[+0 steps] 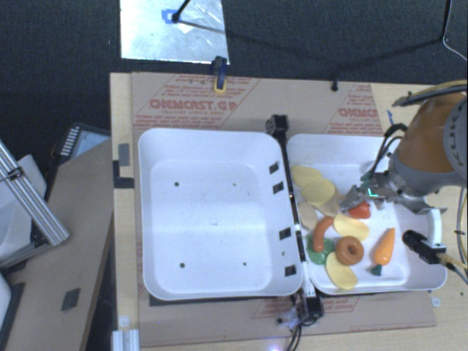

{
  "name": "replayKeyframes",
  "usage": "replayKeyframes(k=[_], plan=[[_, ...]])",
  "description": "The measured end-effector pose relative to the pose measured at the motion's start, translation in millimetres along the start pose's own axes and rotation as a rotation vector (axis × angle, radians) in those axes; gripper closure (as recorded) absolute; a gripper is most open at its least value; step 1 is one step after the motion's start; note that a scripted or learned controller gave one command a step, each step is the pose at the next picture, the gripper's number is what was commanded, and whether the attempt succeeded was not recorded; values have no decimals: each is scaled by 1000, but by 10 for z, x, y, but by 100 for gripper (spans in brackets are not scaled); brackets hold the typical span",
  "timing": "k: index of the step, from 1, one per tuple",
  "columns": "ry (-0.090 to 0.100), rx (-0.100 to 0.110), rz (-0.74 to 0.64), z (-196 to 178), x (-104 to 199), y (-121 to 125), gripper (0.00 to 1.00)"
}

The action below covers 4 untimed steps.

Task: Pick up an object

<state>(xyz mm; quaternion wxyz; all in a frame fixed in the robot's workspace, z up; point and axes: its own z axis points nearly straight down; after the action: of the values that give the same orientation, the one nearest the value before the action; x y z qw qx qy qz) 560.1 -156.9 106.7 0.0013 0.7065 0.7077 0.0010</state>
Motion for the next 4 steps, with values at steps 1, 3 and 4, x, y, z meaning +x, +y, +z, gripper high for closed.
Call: replayKeyframes(k=[1, 3, 4], plan=[[4, 1, 1, 217, -503, -243, 0], [-1, -2, -4, 107, -308, 301, 100], [2, -5, -11, -236, 468, 829, 100]])
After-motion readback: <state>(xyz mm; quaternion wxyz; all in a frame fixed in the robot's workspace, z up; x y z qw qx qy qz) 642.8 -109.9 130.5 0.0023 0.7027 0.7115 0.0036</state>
